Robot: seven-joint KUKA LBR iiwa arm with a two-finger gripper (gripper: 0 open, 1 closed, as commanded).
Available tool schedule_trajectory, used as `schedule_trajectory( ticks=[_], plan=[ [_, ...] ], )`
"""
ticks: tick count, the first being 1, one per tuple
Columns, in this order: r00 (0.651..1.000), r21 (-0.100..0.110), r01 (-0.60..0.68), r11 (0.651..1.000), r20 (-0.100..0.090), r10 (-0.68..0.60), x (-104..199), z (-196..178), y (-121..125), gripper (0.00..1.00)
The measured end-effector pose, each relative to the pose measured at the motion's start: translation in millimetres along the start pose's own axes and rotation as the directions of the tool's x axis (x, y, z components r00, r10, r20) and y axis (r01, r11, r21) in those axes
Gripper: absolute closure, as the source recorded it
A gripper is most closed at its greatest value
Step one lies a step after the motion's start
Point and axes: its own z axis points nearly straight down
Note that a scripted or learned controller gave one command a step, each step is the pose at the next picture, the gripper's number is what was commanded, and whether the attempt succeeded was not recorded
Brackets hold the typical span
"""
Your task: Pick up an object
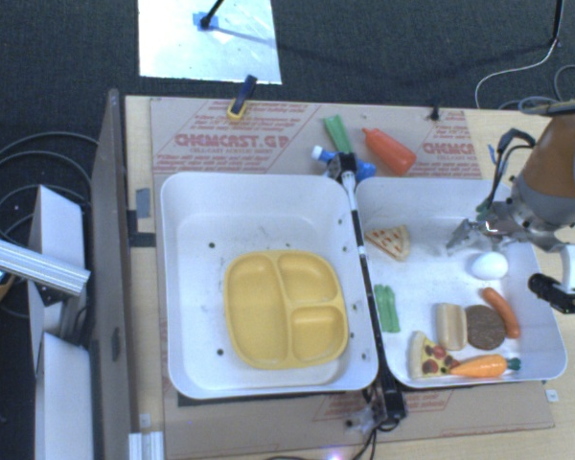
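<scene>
Tool (474, 226) low in right bin (431, 195), fingers spread, nothing between them. White egg (489, 264) just beside tool, lying on bin floor, long axis roughly left-right. Judged nearest candidate. Nothing lifted yet; approach underway, grasp and lift remaining. Sausage (501, 311), burger patty (485, 327), carrot (479, 366) near front.

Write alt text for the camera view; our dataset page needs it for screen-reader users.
A grey robot arm reaches from the right, its gripper over the right bin near a white egg, among toy foods: sandwich wedge, pizza slice, carrot. The left bin holds a yellow divided tray.
</scene>
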Motion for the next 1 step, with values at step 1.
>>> schedule_trajectory(
  ticks=[1],
  plan=[
    [1.000, -0.008, 0.012, 1.000, -0.001, -0.012, 24.5, 8.9, 65.9, 0.00]
  ],
)
